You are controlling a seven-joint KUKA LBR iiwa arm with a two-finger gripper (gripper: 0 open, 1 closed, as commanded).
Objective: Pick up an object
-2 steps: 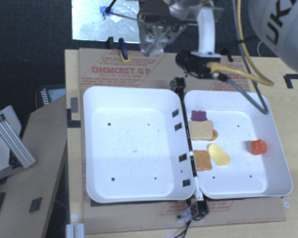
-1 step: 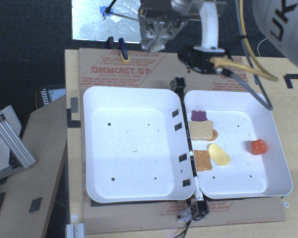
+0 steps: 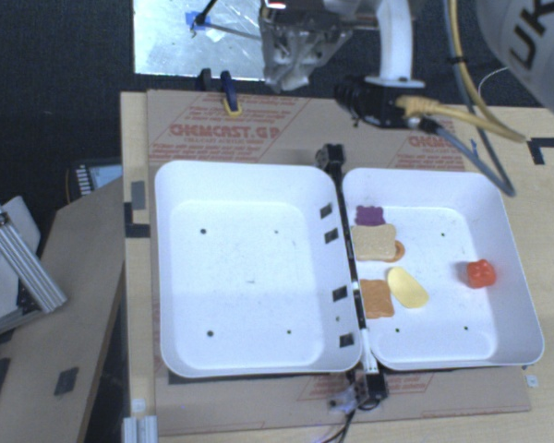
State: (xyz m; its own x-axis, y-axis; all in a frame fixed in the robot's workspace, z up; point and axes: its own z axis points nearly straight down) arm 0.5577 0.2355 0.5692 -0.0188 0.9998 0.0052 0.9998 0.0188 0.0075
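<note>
We observed the arm (image 3: 388,26) raised high at the top of the view, above the far edge of the bench (image 3: 258,127) and well apart from both bins; its gripper (image 3: 291,63) hung beyond the far rim of the left bin (image 3: 180,247), and we could not tell its state because the metal parts blurred together. Yellow and grey cables (image 3: 462,123) trailed from the arm across the far right of the bench. The bench carried a brown board printed with red lettering, on which the two white bins sat side by side, joined by a dark hinge strip (image 3: 346,266). Dark floor lay beyond the bench, with a shiny metal sheet (image 3: 194,26) at top left. In the right bin (image 3: 517,293) we saw five small things: a purple piece (image 3: 370,216) near the hinge, a tan slice (image 3: 375,242) just beside it, an orange-brown slice (image 3: 377,298) nearer the front, a yellow oval (image 3: 407,287) touching that slice, and a red piece (image 3: 480,273) well apart toward the right wall.
</note>
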